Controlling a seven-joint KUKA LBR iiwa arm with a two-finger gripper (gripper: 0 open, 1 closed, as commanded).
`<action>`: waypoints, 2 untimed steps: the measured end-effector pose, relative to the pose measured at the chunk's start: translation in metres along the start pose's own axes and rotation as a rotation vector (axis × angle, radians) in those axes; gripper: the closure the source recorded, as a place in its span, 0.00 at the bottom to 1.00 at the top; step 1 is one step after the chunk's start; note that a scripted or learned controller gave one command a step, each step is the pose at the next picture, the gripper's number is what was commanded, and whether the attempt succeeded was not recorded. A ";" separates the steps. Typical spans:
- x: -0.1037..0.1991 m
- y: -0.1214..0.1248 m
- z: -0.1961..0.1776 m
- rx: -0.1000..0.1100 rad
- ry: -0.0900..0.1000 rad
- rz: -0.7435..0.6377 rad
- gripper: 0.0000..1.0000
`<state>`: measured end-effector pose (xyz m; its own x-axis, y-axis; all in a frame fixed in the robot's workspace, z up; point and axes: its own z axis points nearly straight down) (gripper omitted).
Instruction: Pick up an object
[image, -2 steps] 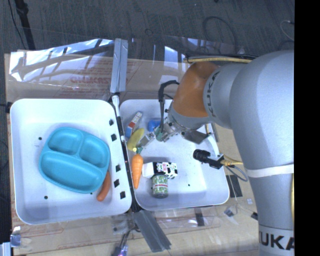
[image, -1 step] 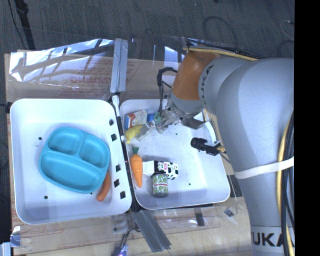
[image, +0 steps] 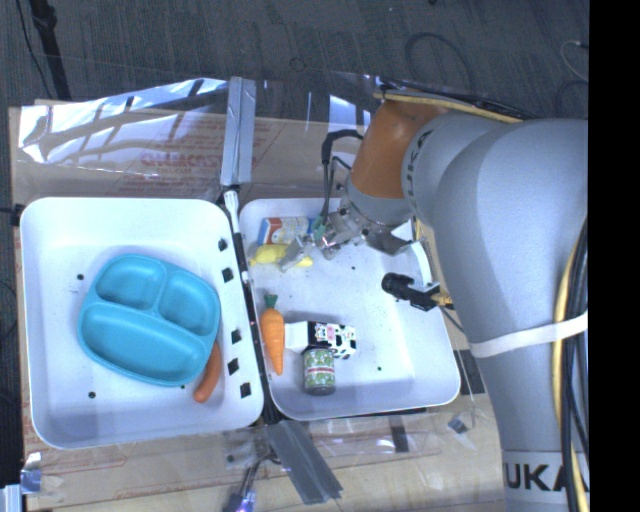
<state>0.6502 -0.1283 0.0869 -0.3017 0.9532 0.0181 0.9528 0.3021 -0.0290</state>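
The right bin (image: 420, 385) is entered by the arm, and the tool (image: 322, 240) is lowered over clutter at its far left corner, beside a yellow object (image: 268, 254). Tool state cannot be told. A miss is judged likely, since crowded items may deflect the approach.

On the grey arm (image: 520, 300), low at the near right of the scene, white capitals read "UKA" (the start of the word is cut by the arm's curve). Faint reddish printing runs across the clear plastic sheet (image: 150, 150) on the far left side of the bench, behind the left bin, but its letters are too blurred to read. The small green jar (image: 319, 369) in the right bin bears a label whose print is too small to make out.
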 end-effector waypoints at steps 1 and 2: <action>0.020 0.005 0.001 0.001 -0.012 0.004 0.00; 0.021 0.003 -0.006 0.012 -0.009 -0.003 1.00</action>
<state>0.6470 -0.1077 0.0932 -0.3046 0.9524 0.0097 0.9515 0.3048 -0.0408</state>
